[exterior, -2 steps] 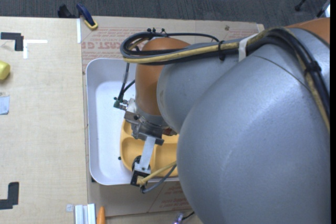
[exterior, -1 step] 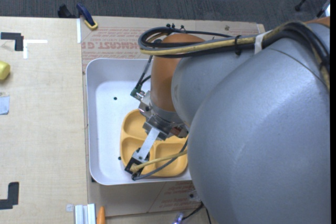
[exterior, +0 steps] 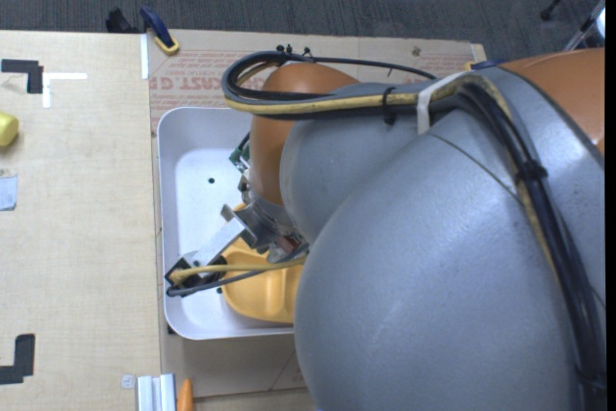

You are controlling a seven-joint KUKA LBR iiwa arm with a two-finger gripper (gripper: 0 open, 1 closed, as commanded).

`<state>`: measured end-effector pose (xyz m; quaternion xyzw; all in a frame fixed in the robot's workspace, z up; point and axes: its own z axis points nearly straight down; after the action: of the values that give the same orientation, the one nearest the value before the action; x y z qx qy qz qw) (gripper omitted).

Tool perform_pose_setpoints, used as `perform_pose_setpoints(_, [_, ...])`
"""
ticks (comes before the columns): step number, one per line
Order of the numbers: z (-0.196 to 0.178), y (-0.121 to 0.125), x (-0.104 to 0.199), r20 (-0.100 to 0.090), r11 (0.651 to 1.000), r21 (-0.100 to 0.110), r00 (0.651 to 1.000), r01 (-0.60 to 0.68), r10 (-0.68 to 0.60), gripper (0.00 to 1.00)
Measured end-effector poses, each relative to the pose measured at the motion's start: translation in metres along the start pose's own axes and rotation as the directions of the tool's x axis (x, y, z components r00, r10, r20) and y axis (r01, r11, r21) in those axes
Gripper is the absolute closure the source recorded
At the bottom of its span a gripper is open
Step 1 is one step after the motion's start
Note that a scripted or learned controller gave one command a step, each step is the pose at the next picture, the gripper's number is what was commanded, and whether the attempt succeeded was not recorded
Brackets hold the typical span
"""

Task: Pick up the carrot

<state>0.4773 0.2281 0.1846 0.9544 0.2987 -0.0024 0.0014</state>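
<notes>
Bench [exterior: 77,236] wood lies at nine o'clock, carrying a small yellow object [exterior: 7,129] at its far edge, well apart from the work. Toward the centre the white bin [exterior: 188,173] holds a yellow-orange rounded thing [exterior: 258,292] at about six o'clock; whether this is the carrot I cannot tell. The tool [exterior: 252,226] reaches low into the bin just above it, probably to search for a grasp, but the arm [exterior: 433,255] at three o'clock covers much, so if the tool is open or closed I cannot tell.
</notes>
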Motion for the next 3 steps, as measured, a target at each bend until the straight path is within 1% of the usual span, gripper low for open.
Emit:
perform_pose_setpoints(1, [0.094, 0.000, 0.000, 0.000, 0.963, 0.002, 0.963, -0.269, 0.269, 1.00])
perform_pose_setpoints(3, [0.077, 0.004, -0.001, 0.005, 0.961, 0.001, 0.961, -0.276, 0.276, 1.00])
